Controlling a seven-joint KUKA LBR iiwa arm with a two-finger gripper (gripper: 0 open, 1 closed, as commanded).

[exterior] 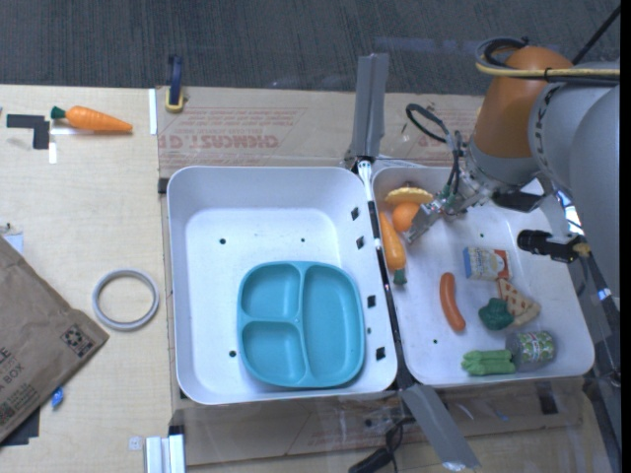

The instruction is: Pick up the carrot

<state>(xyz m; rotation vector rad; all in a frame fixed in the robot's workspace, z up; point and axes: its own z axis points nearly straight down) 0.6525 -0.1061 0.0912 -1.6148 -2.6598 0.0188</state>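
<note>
An orange carrot point(393, 243) with a green tip lies along the left wall of the right bin point(552, 363), its green end toward the front. Just behind it sit a yellow piece point(407, 195) and an orange round piece point(405, 215). My gripper point(426, 221) hangs low over the bin's back left area, pointing down and left. It is right beside those pieces and a little to the right of the carrot's upper end. Nothing is visibly held. A second carrot point(94, 119) lies on the bench at the far left back.
The right bin also holds a red sausage point(452, 302), a white carton point(485, 262), a dark green piece point(496, 313), a can point(532, 345) and a light green item point(488, 362). A teal divided plate point(301, 323) lies in the left bin point(197, 264). A tape ring point(125, 298) rests on the bench.
</note>
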